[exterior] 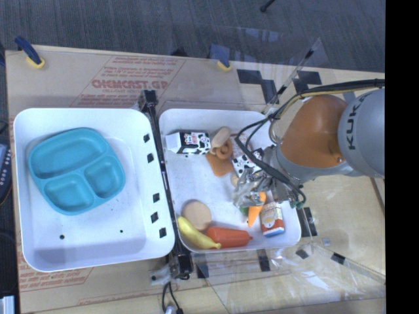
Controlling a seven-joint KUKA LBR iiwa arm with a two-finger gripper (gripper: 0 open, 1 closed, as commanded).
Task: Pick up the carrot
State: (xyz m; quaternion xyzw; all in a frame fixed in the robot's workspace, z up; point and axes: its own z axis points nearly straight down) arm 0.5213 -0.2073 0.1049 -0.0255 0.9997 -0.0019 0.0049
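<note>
The fingers [251,198], low in the right bin [196,120], sit over the small carrot [254,216]; whether they are open or closed cannot be told. The grasp looks under way. Next comes a firm closing, then lifting. Cables and the arm [321,139] hide the wrist.

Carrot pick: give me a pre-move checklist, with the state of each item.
1. Carrot located, in the right bin near its right wall: ok.
2. Gripper lined up with the carrot: ok, it sits right over the carrot's upper end.
3. Carrot in grasp: cannot tell, the gripper hides the contact.
4. Room beside the carrot: not ok, a small carton lies right against it.
5. Banana out of the way: ok, it lies apart near the front wall.
</note>
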